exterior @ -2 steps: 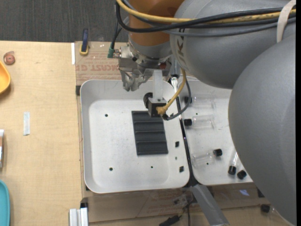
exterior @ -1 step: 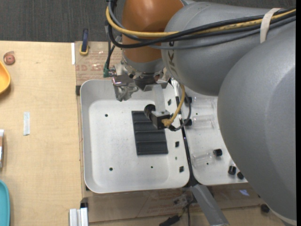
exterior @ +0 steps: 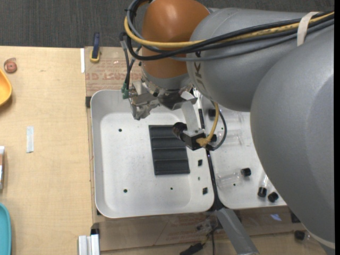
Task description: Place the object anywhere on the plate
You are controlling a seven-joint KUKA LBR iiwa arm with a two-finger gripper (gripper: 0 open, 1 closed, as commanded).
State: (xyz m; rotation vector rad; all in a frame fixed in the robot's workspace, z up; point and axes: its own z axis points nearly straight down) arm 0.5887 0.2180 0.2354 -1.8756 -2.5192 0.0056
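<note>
Dark ribbed slab (exterior: 170, 150) lying flat in the left bin (exterior: 114, 158), the tool (exterior: 142, 106) poised just beyond its far end.

The slab, one of its kind and crossed by grooves into four bands, looks stiff, thin and light; its long side edges seem the likeliest place to take hold. Whether the tool is open or closed cannot be told, and nothing is visibly held in it. Two white bins sit side by side on the bench (exterior: 42, 142); the right bin (exterior: 239, 193) holds three small dark pieces (exterior: 262, 192). One arm (exterior: 255, 68) reaches across both.
</note>
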